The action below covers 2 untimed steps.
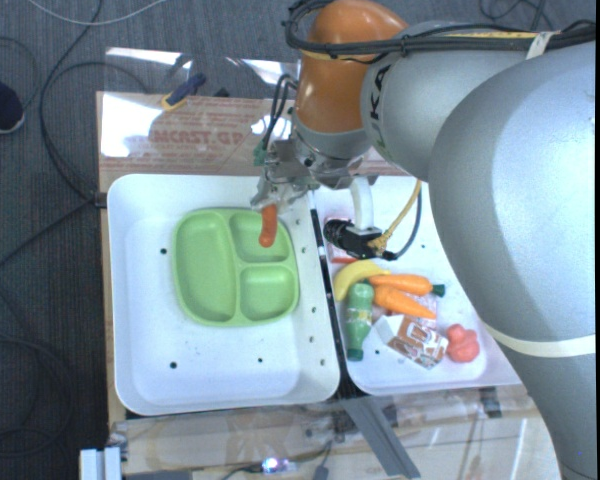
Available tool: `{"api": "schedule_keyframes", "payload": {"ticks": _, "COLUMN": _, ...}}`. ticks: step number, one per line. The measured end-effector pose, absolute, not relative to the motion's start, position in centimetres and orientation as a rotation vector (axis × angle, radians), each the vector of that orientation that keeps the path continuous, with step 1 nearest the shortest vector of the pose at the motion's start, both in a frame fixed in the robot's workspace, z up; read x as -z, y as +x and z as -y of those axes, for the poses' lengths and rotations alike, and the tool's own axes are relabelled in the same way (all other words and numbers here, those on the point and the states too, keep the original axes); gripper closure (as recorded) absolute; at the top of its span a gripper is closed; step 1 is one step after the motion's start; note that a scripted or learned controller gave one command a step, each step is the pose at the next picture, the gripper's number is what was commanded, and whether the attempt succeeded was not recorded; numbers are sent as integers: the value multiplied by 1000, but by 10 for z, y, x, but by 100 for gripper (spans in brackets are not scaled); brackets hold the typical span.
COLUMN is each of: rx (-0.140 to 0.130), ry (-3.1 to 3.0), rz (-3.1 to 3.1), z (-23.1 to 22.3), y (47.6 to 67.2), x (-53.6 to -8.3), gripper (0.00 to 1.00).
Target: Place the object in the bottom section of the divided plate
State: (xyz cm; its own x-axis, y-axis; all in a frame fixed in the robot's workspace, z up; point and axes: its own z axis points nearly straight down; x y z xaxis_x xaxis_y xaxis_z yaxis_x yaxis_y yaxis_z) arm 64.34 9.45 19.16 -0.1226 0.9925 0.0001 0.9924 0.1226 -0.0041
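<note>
White left bin [150, 368] beneath my gripper [273, 196], fingers clamped on an orange sausage [268, 226] hanging just below them, green divided plate [205, 268] directly underneath

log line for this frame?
tool shut on sausage | over divided plate top-right section | not released

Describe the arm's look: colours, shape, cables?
The arm has bulky, rounded grey shells with an orange band above the wrist. Black cables loop over that band; a yellow cable hangs below. The end effector is small, metallic and dark.
</note>
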Motion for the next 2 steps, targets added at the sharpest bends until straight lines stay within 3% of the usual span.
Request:
{"api": "schedule_keyframes", "payload": {"ticks": 1, "rx": -8, "ry": -2190, "rz": 2248, "z": -180, "y": 630, "x": -156, "gripper": 100}}
{"api": "schedule_keyframes", "payload": {"ticks": 2, "rx": -7, "ry": -2191, "rz": 2247, "z": -180, "y": 630, "x": -157, "gripper": 0}}
